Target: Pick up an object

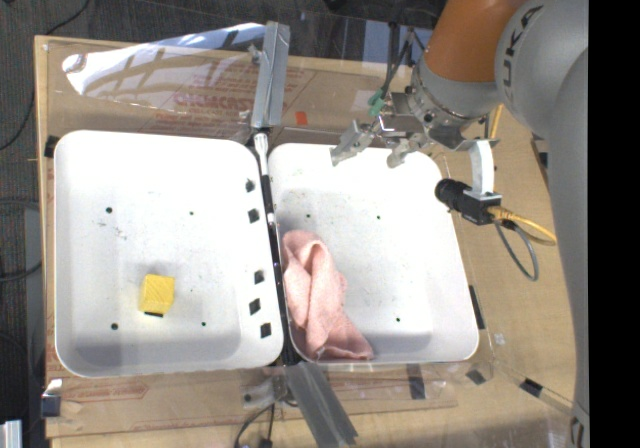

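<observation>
Nearest, a pink cloth (318, 298) lies crumpled in the right bin (420, 266), against its left wall by the front edge. Over in the left bin (130, 206), 1 yellow block (157, 294) sits near the front. Farther back, the gripper (376, 148) hovers over the right bin's far rim, its 2 fingers spread, nothing between them.

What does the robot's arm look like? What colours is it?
The arm is fat, round and grey, with an orange band above the wrist and dark letters on its side. Its gripper is small and silvery metal, with a green wire and a yellow cable nearby.
</observation>
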You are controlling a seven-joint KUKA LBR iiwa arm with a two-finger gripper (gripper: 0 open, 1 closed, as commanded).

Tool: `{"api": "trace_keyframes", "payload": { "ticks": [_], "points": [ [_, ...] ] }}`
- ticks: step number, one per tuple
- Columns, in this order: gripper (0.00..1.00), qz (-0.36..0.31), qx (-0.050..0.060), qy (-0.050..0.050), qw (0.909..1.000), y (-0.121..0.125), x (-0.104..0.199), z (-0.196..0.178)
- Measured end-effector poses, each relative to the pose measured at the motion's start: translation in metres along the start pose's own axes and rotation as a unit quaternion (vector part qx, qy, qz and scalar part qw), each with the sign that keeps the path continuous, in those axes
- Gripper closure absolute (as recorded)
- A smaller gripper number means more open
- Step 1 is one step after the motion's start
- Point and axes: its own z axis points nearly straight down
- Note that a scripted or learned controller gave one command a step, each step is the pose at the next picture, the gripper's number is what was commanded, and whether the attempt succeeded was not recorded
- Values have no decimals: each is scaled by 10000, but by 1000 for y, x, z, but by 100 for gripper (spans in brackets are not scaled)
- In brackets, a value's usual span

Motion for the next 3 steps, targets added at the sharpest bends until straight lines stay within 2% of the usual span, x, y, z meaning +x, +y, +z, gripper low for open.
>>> {"api": "trace_keyframes", "payload": {
  "ticks": [1, 2, 3],
  "points": [
    [0, -427, 1, 1, 9991, 51, -15, 109],
    [0, -1313, -42, -61, 9913, 46, 13, 176],
    [100, -1339, -34, -39, 9910, 46, 16, 166]
  ]
}}
